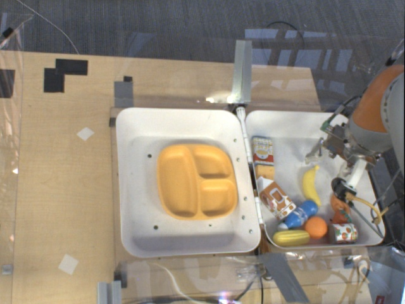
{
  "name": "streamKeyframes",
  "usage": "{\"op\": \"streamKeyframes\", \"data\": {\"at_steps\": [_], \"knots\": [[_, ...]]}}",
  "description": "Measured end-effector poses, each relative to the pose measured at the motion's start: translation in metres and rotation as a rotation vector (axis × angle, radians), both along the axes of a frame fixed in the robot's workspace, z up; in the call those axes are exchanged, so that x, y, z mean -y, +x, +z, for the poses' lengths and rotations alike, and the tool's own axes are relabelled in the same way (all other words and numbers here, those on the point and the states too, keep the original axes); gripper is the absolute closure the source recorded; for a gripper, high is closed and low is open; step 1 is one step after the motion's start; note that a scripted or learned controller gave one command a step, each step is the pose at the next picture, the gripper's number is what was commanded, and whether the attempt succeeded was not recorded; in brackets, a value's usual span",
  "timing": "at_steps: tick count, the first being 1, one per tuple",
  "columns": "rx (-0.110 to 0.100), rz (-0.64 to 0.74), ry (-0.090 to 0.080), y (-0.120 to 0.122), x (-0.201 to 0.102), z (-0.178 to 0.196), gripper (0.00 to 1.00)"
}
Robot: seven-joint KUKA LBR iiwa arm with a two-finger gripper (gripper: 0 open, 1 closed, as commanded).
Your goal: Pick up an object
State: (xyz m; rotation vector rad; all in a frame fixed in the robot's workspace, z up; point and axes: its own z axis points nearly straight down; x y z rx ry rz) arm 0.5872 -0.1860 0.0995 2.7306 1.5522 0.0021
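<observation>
Camera view: worktop [63, 170] bearing two bins. Left bin [124, 189] contains a yellow divided tray [196, 181]. Over the right bin [285, 132], tool [324, 145], grip state indeterminable; banana [309, 185] lies just below it in view.

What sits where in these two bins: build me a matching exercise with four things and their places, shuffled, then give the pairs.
Things:
1. divided tray
2. banana
3. orange
4. printed carton

Places:
A. in the right bin, toward the bottom of the view, right beside a blue object
B. by itself in the left bin
C. along the right bin's left wall, toward the top of the view
D. near the middle of the right bin

Pairs: 1-B; 2-D; 3-A; 4-C
</observation>
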Motion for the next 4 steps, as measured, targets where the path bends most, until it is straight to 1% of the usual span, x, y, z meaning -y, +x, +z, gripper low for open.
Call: {"op": "streamKeyframes", "data": {"at_steps": [1, 2, 3, 4], "knots": [[0.005, -0.267, 0.000, 0.053, 0.001, 0.058, 0.00], [-0.001, -0.534, 0.001, 0.043, -0.001, 0.021, 0.00], [0.007, -0.051, -0.002, 0.055, 0.016, 0.091, 0.00], [-0.003, -0.243, 0.000, 0.027, 0.012, 0.019, 0.00]]}}
